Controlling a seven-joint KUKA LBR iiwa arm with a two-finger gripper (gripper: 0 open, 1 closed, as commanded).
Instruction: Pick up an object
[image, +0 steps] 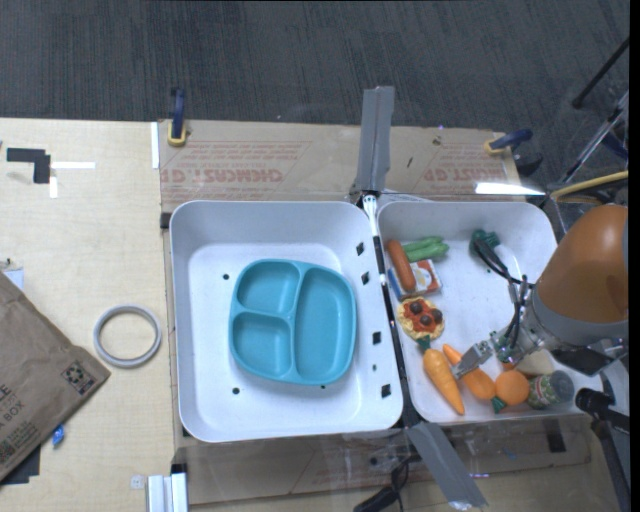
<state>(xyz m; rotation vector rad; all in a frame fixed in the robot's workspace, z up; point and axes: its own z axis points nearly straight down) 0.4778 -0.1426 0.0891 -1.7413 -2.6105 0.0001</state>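
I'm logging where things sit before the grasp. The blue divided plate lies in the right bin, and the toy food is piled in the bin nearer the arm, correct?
Not quite. The camera view shows the blue divided plate in the left bin, not the right one. The toy food, such as the carrot, is indeed in the right bin, nearer the arm.

Dark carpet floor (250, 55) — pale bench (80, 260)

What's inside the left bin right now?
The left bin holds one blue divided plate, lying flat with nothing in its three compartments. Whatever lies beneath the plate is covered.
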